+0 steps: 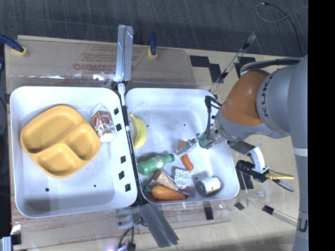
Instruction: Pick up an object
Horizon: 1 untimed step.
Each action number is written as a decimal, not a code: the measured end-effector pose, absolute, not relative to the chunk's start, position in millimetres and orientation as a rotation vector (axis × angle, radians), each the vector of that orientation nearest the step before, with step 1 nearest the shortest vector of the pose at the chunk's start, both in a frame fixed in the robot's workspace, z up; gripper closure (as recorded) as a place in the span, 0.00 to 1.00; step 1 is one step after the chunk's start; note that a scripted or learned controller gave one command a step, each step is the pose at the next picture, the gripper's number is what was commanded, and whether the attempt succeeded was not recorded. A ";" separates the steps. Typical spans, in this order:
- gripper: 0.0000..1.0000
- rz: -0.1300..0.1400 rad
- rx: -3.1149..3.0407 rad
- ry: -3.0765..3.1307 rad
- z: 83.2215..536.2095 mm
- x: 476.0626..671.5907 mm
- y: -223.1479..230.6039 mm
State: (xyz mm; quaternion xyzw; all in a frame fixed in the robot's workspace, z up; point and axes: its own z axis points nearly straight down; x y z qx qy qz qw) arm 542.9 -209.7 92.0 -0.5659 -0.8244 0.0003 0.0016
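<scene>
The small orange carrot-shaped toy (187, 162) looks the likeliest target, since it lies just down and to the left of the gripper (201, 141), nearer than anything else in the right white bin (167, 101). Its long axis runs on a diagonal, from upper left to lower right, with its upper end toward a small grey piece that sits against the gripper's tip. Reading across from the far left of the gripper: the yellow three-compartment plastic tray (58, 139) and a brown-and-white wrapped snack packet (103, 124) lie in the left white bin (31, 203), well apart from the tool; then, in the right bin, a yellow banana-shaped toy (138, 131) leans against the dividing wall, a green plastic bottle (155, 163) lies on its side below and to the left, and a larger orange carrot toy (168, 193), a red-and-white printed packet (182, 178) and a grey roll of tape (208, 185) sit below the gripper along the near wall. I judge this the approach-and-descent step: the tool is low over the bin floor, beside the target rather than around it. Whether its grip is spread or closed I cannot tell. The next move calls for a short shift down-left, with the grip turned across the carrot's diagonal.
</scene>
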 end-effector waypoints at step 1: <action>1.00 0.001 -1.771 -2.592 102.2 543.4 -209.7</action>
